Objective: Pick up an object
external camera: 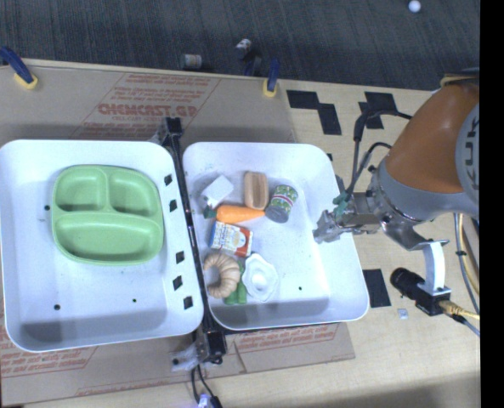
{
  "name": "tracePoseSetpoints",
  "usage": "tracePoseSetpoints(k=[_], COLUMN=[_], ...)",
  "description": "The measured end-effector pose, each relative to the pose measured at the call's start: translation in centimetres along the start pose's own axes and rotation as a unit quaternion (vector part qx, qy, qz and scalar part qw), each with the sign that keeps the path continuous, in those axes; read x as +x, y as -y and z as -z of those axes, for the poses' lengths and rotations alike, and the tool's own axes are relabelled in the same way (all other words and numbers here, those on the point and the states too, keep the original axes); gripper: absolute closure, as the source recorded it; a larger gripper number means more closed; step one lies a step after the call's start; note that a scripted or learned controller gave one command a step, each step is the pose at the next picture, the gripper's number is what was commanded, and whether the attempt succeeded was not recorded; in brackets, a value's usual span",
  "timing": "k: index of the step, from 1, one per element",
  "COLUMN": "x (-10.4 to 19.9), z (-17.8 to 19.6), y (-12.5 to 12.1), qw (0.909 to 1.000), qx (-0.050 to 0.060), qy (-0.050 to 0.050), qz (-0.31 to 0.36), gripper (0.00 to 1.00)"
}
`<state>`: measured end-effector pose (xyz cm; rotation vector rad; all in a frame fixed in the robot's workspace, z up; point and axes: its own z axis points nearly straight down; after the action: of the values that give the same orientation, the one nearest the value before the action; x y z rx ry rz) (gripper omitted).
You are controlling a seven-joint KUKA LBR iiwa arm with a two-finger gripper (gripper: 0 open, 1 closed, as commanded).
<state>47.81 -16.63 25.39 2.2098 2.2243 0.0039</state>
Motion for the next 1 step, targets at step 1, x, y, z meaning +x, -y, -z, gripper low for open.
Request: tracePoseSetpoints(k=[1], x=[-0.47], z=[-2.70], y=[0.18], qw=[1.0000], qx=[0.004], qy=[-0.001], qz=[0.000], gripper=[1.00])
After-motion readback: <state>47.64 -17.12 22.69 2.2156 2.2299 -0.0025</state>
